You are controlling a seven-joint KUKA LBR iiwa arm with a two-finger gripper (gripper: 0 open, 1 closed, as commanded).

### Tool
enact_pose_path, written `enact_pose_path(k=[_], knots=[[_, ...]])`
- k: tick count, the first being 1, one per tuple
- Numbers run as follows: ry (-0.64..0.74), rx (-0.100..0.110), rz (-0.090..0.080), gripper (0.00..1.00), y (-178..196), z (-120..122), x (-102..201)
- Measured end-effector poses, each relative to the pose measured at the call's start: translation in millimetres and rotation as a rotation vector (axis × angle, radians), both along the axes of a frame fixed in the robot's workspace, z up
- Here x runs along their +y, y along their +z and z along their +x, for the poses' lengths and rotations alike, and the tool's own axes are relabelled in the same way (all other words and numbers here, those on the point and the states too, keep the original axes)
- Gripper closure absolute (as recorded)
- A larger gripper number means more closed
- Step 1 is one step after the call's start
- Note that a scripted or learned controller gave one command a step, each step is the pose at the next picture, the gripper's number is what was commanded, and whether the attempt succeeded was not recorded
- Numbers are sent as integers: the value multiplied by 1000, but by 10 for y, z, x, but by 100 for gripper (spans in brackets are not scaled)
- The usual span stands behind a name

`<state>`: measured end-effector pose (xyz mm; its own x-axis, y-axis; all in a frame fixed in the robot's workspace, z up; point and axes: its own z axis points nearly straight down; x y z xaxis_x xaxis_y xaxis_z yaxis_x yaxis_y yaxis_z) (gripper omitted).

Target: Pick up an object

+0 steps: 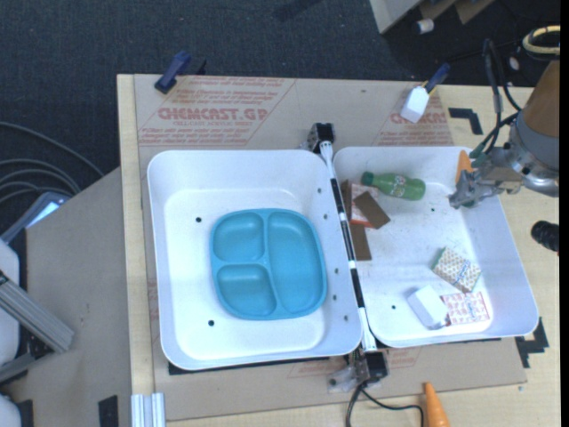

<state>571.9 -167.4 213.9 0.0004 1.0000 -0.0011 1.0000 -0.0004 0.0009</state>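
Hovering at the right bin's (511, 265) three o'clock rim, gripper (464, 196) state too small for telling. Needing lowering straight over the green bottle (396, 184), at nine o'clock.

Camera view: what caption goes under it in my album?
Robot gripper hovers by a green bottle; blue tray in the other bin.

A pale wooden worktop (267, 105) sits on dark blue carpet (107, 16); grey cables (36, 163) coil on the floor at nine o'clock.
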Motion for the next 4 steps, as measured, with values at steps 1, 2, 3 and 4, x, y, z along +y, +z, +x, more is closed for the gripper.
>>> enact_pose_path(k=[1, 2, 3, 4], knots=[[1, 2, 1, 100, -1295, -135, 530], [1, 1, 1, 0, -1294, -135, 528], [1, 1, 1, 100, -1196, -132, 530], [1, 1, 2, 0, -1197, -133, 530]])
